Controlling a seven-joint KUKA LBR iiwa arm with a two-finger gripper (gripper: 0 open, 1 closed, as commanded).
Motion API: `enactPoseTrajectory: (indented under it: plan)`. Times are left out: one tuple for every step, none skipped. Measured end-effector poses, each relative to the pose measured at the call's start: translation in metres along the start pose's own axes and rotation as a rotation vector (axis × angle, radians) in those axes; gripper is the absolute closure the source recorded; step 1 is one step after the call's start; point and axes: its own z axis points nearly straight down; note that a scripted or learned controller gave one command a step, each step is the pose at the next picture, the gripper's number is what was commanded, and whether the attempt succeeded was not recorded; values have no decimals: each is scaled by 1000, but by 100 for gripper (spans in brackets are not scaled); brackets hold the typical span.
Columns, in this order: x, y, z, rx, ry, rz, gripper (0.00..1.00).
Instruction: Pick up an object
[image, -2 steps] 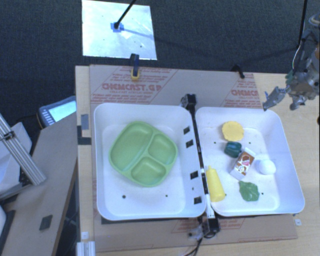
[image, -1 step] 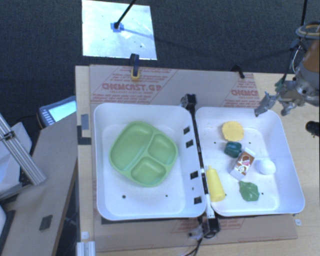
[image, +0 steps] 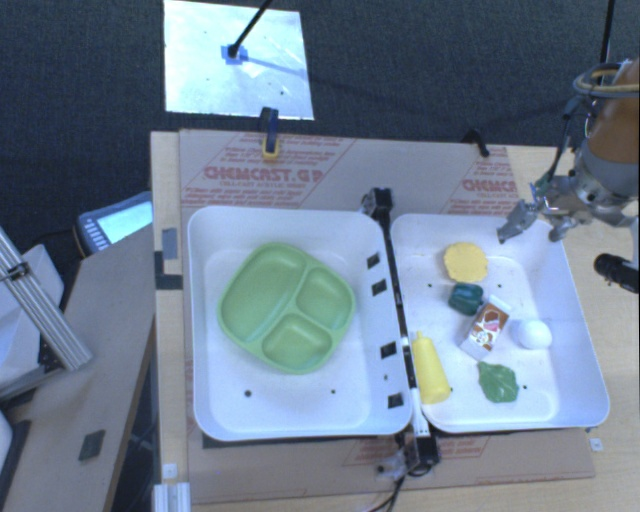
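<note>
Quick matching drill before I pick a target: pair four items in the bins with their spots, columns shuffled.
1. green divided plate
2. yellow bottle
3. white egg
4. yellow disc

A. right bin, far side, nearest the claw
B. left bin
C. right bin, along the divider
D. right bin, right of the small carton

Pairs: 1-B, 2-C, 3-D, 4-A

Green divided plate (image: 287, 308) looks smooth matt plastic; white bins (image: 300, 225) glossy plastic; board (image: 330, 170) beneath, at twelve o'clock, perhaps printed cardboard.

Bright, even overhead light; glare washes the white bins (image: 290, 225) (slightly soft focus throughout).
</note>
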Motion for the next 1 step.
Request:
enactPoseTrajectory:
  plan:
    - [4,-6,59,2,1,3,0]
